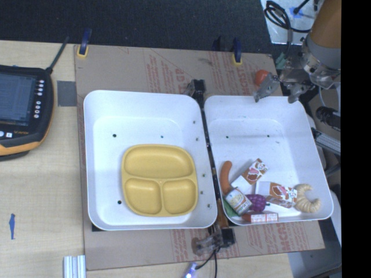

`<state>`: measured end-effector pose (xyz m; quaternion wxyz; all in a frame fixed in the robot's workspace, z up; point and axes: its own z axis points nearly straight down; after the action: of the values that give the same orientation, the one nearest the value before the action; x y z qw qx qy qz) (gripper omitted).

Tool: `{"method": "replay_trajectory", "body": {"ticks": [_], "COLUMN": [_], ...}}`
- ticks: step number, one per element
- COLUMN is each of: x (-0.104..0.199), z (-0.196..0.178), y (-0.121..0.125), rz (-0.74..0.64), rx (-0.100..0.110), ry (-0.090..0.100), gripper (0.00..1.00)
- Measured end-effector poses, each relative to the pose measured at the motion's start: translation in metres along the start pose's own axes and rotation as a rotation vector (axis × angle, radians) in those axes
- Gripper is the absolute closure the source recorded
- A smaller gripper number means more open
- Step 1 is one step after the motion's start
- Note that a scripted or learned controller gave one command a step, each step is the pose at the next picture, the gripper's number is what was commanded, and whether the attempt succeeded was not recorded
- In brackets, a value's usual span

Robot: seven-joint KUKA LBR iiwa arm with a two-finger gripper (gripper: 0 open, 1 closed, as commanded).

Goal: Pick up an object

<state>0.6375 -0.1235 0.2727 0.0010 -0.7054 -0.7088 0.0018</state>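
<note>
Hovering over the far rim of the right bin [264,123], your hand [278,90] has its fingers spread with nothing between them, so the pick is not yet begun, while the croissant [307,197], sausage [225,176] and small cartons [255,171] lie clustered at that bin's near end.

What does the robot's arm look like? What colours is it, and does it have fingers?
The arm is chunky and rounded, with an orange band above a grey metal wrist. At its end is the gripper, made of grey metal with two short, stubby fingers, a bit like a crab's claw. A looped black cable sits behind it.
</note>
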Motion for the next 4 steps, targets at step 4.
{"method": "replay_trajectory", "body": {"ticks": [4], "x": [0.020], "z": [0.181], "y": [-0.101], "rz": [-0.001], "rx": [-0.001], "ry": [0.000], "gripper": [0.00]}}
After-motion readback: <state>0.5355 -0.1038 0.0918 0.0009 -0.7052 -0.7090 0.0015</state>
